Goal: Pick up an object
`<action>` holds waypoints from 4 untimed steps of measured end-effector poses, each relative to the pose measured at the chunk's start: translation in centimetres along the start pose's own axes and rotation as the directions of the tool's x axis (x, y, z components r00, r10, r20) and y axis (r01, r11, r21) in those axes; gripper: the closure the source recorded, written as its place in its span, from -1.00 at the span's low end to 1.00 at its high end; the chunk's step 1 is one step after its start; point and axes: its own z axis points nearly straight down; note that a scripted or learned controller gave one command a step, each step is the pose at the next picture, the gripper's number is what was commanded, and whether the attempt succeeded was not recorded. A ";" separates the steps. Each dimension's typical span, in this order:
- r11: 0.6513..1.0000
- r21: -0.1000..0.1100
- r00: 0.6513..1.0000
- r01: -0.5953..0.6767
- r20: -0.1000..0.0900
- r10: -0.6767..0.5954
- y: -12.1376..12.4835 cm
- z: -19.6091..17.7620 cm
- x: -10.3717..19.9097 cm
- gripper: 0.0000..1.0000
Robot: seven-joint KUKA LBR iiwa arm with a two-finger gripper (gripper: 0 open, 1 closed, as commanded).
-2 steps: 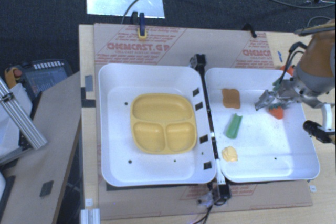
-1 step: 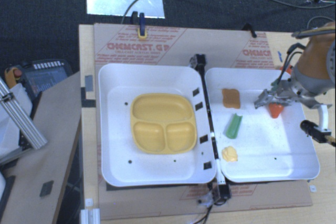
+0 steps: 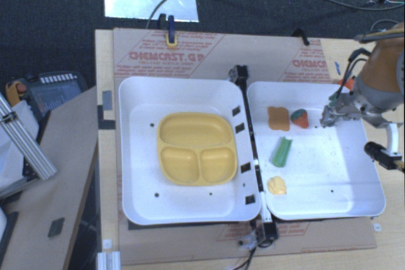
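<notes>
My end effector (image 3: 329, 116) hangs over the right bin (image 3: 354, 199), near its far right side; can't tell if it's open or shut, nothing seen in it. Just left sits a red toy (image 3: 300, 117), touching a brown piece (image 3: 278, 118). Nearer: green stick (image 3: 282, 152), yellow lump (image 3: 276, 185). Left bin (image 3: 136, 136) w/ yellow tray (image 3: 195, 148).

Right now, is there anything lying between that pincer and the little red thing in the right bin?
In the camera view, no. The pincer sits just right of the red object, with bare white floor of the right bin between them.
</notes>
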 end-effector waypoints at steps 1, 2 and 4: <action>1.000 0.025 1.000 0.003 -0.013 -0.002 -0.1 -6.4 -0.4 1.00; 1.000 0.026 1.000 0.004 -0.014 -0.004 -0.2 -10.9 -0.4 1.00; 0.999 0.031 1.000 0.009 -0.018 -0.009 -0.5 -16.7 5.6 1.00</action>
